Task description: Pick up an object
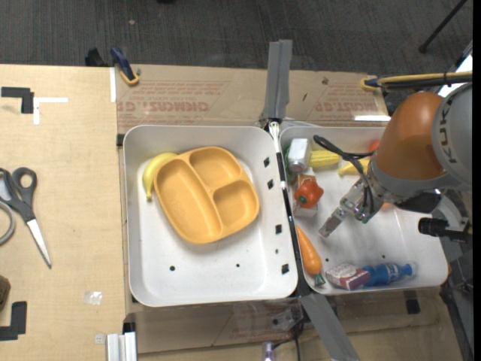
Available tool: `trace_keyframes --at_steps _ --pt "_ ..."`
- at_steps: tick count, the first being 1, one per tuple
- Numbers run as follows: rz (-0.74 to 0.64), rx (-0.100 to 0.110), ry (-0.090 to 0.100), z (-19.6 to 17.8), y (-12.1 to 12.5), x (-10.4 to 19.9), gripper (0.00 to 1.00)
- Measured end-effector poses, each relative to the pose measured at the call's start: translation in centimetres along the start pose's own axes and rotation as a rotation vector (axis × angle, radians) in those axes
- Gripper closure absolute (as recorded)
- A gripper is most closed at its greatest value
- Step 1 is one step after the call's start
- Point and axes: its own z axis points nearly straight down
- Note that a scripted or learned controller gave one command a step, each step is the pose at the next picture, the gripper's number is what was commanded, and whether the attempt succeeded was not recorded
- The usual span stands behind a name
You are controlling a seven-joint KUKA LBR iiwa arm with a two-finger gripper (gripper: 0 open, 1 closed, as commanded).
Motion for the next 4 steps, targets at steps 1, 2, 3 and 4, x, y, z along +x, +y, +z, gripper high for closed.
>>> trace_keyframes --at_steps 1,2,3,4 --pt "-0.052 -0.001 -0.002 -0.1 4.1 -5.9 0.0" --pt "0.08 0.001 0.001 0.0 -3.8 -4.0 0.0" --pt "0.033 0.001 0.003 0.1 -2.6 4.4 0.0" --pt "0.243 0.002 0.001 0.0 2.7 -1.8 0.0"
